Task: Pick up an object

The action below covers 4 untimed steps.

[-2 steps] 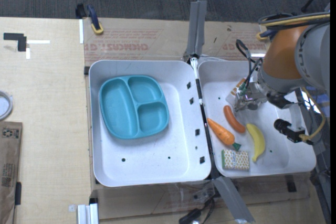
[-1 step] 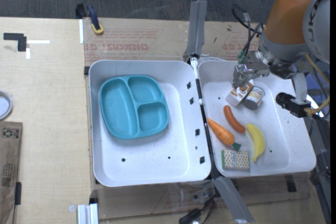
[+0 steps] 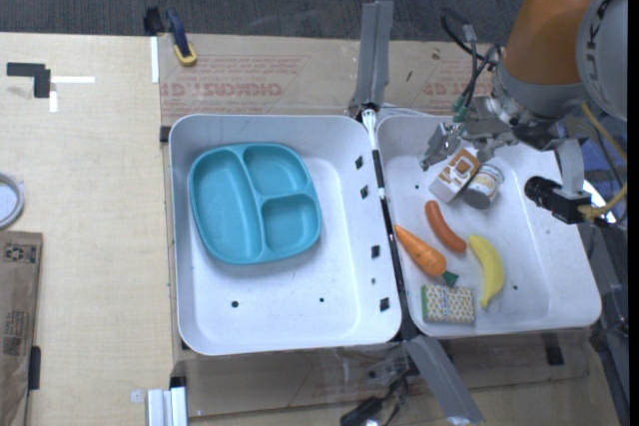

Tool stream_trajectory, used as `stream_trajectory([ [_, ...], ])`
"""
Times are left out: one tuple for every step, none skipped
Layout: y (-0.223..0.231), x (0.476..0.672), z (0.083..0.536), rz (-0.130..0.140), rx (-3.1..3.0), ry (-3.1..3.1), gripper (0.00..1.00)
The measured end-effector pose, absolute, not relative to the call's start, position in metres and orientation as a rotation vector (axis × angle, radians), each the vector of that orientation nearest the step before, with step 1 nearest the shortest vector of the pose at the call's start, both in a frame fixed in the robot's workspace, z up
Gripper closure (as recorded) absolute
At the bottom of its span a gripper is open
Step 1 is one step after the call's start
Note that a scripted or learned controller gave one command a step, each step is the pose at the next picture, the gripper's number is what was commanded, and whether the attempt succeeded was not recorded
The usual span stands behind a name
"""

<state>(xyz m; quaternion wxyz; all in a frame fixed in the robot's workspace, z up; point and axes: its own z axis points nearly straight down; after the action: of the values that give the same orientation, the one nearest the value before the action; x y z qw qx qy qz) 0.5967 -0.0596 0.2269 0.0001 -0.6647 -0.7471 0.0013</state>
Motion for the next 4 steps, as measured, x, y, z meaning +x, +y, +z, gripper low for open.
stream_trajectory([
  [-0.104,0.567,0.123,0.005,-2.083,-2.349,0.00],
  [-0.113,0.515,0.091,0.003,-2.125,-2.310,0.00],
  [-0.114,0.515,0.099,0.004,-2.130,-2.306,1.00],
  [-0.078,0.528,0.221,0.005,-2.291,-2.149,1.00],
])
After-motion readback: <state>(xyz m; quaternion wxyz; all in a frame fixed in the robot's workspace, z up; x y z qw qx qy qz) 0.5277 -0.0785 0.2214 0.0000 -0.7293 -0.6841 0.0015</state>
